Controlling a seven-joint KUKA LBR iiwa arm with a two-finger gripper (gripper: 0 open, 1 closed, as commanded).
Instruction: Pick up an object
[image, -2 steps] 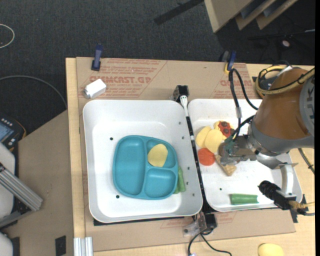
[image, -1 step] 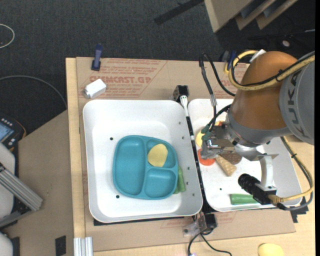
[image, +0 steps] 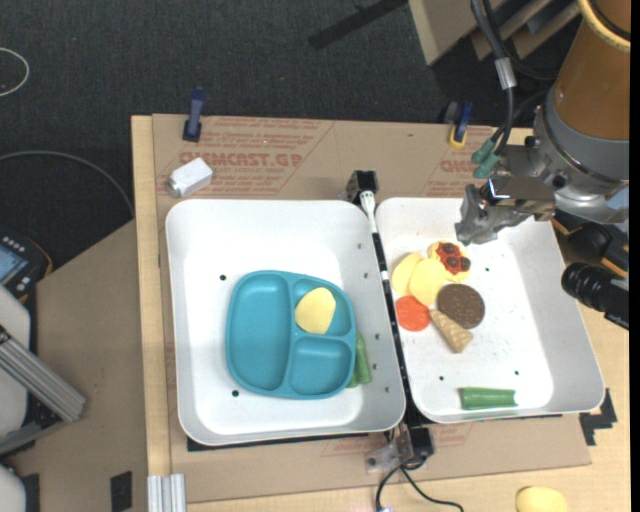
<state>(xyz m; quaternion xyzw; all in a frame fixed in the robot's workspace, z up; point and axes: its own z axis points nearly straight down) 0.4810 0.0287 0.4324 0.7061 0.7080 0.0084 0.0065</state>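
In the right bin (image: 540, 330) lies a cluster of toy food: a yellow piece (image: 420, 280), a small red and black item (image: 452, 259), a brown round cookie (image: 461, 304), an orange-red disc (image: 413, 313) and a tan wedge (image: 452, 333). A green piece (image: 488, 398) rests near the bin's front edge. My gripper (image: 475, 228) hangs over the back of this bin, just above and right of the red and black item, with nothing seen between its fingers. The left bin (image: 200, 260) holds a blue divided tray (image: 265, 335) with a yellow lemon-like piece (image: 316, 311) in it.
A green strip (image: 361, 361) lies beside the blue tray's right edge. A white block (image: 190, 177) and two blue clamps (image: 194, 115) (image: 460, 124) sit on the cardboard behind the bins. A yellow object (image: 540, 499) lies off the bench at the front right.
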